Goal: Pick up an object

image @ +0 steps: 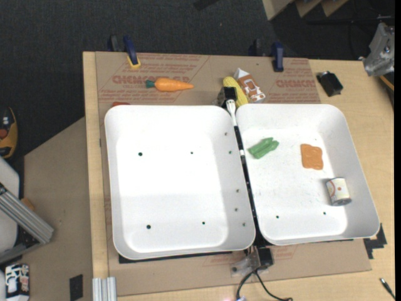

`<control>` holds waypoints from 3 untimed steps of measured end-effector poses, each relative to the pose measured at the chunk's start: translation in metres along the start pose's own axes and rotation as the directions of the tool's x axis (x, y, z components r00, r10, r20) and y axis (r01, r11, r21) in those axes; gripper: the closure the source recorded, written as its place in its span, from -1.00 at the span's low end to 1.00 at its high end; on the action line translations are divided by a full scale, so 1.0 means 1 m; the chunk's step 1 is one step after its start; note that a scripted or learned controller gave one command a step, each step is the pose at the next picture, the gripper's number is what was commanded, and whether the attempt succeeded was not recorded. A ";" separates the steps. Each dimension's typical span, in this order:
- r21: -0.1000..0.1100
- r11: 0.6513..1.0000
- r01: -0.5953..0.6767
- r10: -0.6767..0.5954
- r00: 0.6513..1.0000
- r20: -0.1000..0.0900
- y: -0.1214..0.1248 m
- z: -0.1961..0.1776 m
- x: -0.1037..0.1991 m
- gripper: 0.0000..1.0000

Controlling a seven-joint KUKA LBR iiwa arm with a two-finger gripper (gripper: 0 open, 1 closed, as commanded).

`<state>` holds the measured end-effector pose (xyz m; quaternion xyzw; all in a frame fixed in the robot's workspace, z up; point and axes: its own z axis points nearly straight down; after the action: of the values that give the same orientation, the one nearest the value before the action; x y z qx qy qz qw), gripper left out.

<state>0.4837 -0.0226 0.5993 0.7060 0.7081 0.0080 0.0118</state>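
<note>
The right bin [294, 205] on the counter is holding three loose objects well apart: a flat orange piece [312, 156] lying near its far side, a knobbly green item [263, 147] by the dividing rim, and a small white cylinder [338, 191] resting on its side.

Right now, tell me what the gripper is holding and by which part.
Nothing can be reported as held. The green piece, the orange piece and the small can all lie loose in the right bin; the carrot rests on the board behind the bins.

Right bin [351, 168] holds three well-spaced items; open room between them.
</note>
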 end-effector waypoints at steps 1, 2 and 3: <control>-0.005 1.000 0.000 0.000 1.000 0.001 0.001 -0.011 0.000 1.00; -0.010 1.000 0.000 0.000 1.000 0.002 0.002 -0.021 0.000 1.00; -0.015 1.000 0.001 -0.001 1.000 0.002 0.003 -0.032 0.000 1.00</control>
<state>0.4856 -0.0220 0.6314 0.7056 0.7082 0.0124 0.0177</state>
